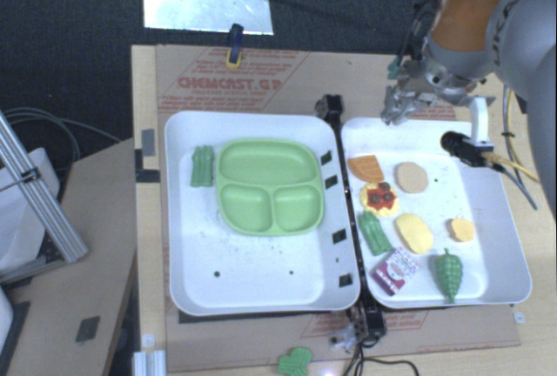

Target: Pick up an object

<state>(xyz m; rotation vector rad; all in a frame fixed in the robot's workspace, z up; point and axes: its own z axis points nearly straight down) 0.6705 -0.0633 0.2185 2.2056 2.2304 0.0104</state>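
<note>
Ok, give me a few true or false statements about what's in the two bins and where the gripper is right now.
1. The green tray sits in the left bin. True.
2. The gripper holds the yellow piece. False: the yellow piece lies on the floor of the right bin, and the gripper is up at that bin's far edge, away from it.
3. A pizza slice lies in the right bin near the divider. True.
4. The tray has food in its compartments. False: none shows in them.
5. A green strip lies left of the tray. True.
</note>
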